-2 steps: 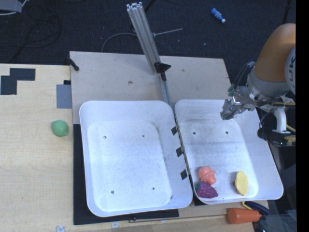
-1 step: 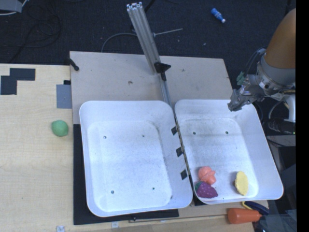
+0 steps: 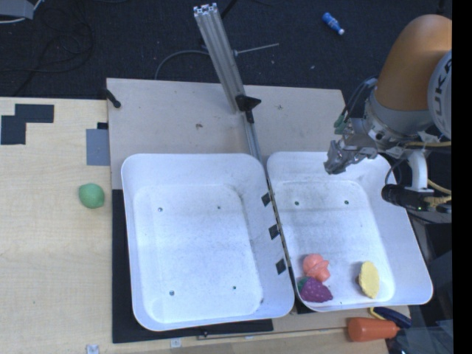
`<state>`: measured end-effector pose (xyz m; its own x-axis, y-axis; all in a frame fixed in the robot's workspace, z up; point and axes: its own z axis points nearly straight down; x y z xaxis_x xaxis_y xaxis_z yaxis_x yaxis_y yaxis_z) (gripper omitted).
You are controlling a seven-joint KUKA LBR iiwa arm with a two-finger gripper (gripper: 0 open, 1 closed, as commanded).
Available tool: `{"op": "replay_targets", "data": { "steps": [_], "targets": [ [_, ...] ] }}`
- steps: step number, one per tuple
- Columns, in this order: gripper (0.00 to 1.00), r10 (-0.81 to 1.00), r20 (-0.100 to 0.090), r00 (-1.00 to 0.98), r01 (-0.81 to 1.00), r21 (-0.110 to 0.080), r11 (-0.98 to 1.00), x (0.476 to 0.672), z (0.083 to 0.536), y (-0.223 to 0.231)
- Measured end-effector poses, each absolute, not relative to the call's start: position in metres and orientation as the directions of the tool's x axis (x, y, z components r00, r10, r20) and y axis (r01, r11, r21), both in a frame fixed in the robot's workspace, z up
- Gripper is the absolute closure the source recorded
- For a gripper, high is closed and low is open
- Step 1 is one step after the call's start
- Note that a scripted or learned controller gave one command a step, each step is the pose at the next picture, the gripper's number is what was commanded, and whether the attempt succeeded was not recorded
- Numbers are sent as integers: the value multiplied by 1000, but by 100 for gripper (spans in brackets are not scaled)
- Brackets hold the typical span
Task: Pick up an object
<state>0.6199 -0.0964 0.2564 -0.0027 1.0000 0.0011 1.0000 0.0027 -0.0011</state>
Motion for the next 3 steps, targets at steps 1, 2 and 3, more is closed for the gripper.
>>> {"op": "replay_targets", "data": {
  "steps": [1, 2, 3],
  "targets": [
    [100, 1000, 1, -4, 1000, -1, 4, 635, 253, -38],
    [100, 1000, 1, -3, 1000, -1, 3, 637, 237, 15],
    [100, 1000, 1, -3, 1000, -1, 3, 642, 225, 70]
  ]
}}
